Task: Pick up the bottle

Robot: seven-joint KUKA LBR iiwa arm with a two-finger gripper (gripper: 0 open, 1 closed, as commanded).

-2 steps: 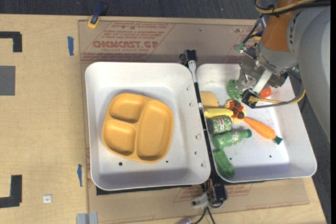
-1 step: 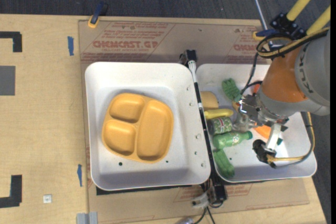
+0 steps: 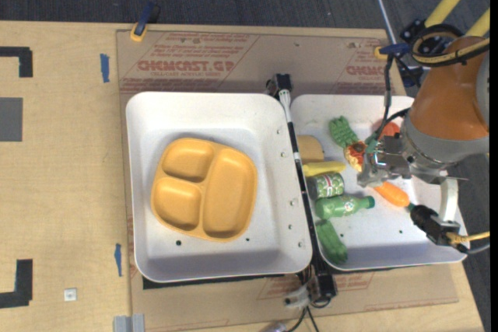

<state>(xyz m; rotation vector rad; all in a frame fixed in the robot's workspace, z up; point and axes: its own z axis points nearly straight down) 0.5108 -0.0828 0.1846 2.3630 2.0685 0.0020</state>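
Main risk is a wrong-object grab: the bottle [image 3: 345, 205], green with a white label band, lies on its side in the right bin [image 3: 389, 245], packed among clutter, with a green-labelled can [image 3: 325, 185] touching it at 11 o'clock, a yellow piece [image 3: 320, 168] above that, a dark green toy [image 3: 333, 242] just below at 7 o'clock, and an orange carrot-like toy [image 3: 393, 195] just off its cap end at 2 o'clock. A descent slightly off could land on the can or the carrot, or nudge the bottle so it rolls, since it's round and lying flat. The arm [image 3: 450, 109] reaches in from 3 o'clock, orange band up, wrist pitched down over the right bin's middle; the gripper [image 3: 375, 161] sits at about 1 o'clock from the bottle, near a red-yellow item [image 3: 355, 156], apart from the bottle. Can't tell whether the fingers are apart or together, too blurred and hidden by the wrist body. Left bin [image 3: 148, 167] holds a yellow divided tray [image 3: 205, 187], well apart from the action. Both bins rest on the cardboard-covered surface [image 3: 62, 167].
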